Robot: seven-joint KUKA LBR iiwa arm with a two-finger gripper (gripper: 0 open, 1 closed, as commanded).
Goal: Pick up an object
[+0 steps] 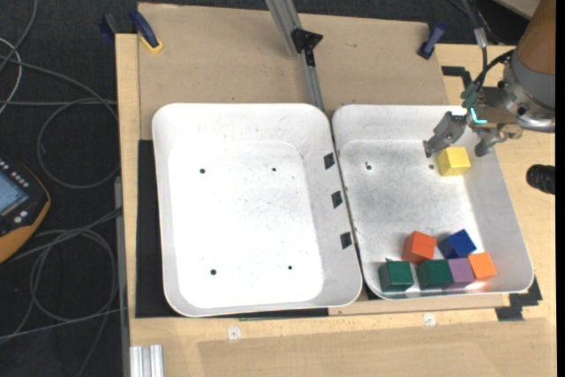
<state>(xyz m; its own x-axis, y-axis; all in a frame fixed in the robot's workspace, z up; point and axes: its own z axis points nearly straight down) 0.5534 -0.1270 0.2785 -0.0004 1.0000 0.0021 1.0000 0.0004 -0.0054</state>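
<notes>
— Yellow cube (pixel 455 160), where is it?
— In the right bin (pixel 388 199), near the far right corner, resting on the floor of the bin.
— And the hand (pixel 463 137)?
— Right over it, fingers spread open, one to the cube's left, one to its right (nothing between them that is lifted).
— Anything else in that bin?
— A cluster along the near edge, well apart from the yellow one: red cube (pixel 421 245), blue cube (pixel 459 243), orange cube (pixel 482 265), purple cube (pixel 461 272) and two green cubes (pixel 396 275).
— The left bin (pixel 238 207)?
— White, speckled, beside the right one on the counter (pixel 221 57).
</notes>
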